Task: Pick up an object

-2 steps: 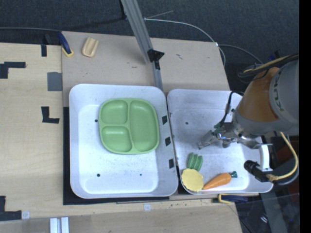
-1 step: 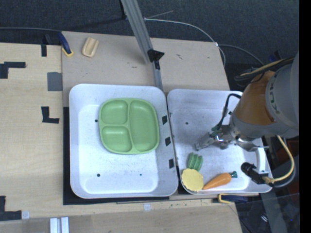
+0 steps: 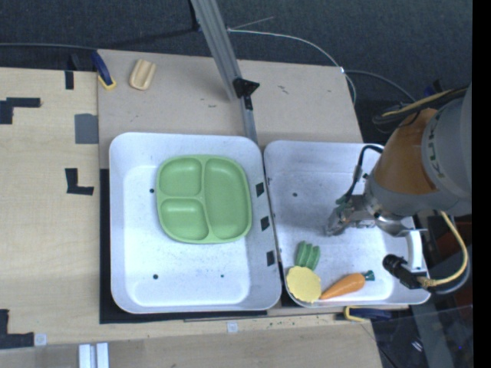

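My gripper (image 3: 337, 222) hangs low over the middle of the right bin (image 3: 307, 167), its tip close to the bin floor. Nothing shows between its fingers. A small green toy (image 3: 308, 254) lies just below and left of it, at the bin's front. A round yellow piece (image 3: 304, 284) sits at the front left corner, touching the green toy. An orange carrot (image 3: 344, 284) with a green top lies beside it along the front wall. The grey arm with its orange band (image 3: 406, 163) reaches in from the right.
The left bin (image 3: 130, 228) holds a green divided plate (image 3: 204, 198) in its upper middle. A grey metal pole (image 3: 222, 44) slants down to the gap between the bins. A small tan object (image 3: 142, 74) lies on the bench behind the left bin.
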